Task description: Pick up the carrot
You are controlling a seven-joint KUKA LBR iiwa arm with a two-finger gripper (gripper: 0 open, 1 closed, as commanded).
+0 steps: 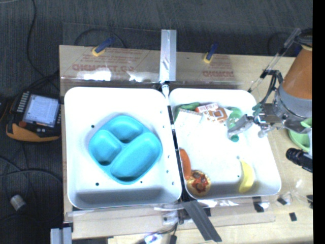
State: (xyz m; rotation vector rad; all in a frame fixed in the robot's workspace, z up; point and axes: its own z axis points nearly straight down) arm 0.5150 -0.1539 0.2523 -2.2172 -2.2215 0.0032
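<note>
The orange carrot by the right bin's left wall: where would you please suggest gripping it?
Probably mid-length on the orange carrot, coming from above. It lies lengthwise along the right white bin's left wall, its near end against a reddish-brown item, so close across its width.

From my remote station, the bench reads bright and evenly lit from above. The two white bins come close to washing out, their floors nearly featureless. Soft shadows gather under the blue tray and along the bin walls. Glare streaks the clear plastic sheet at the back. The arm looks slightly smeared, and the dark carpet shows grain.
</note>
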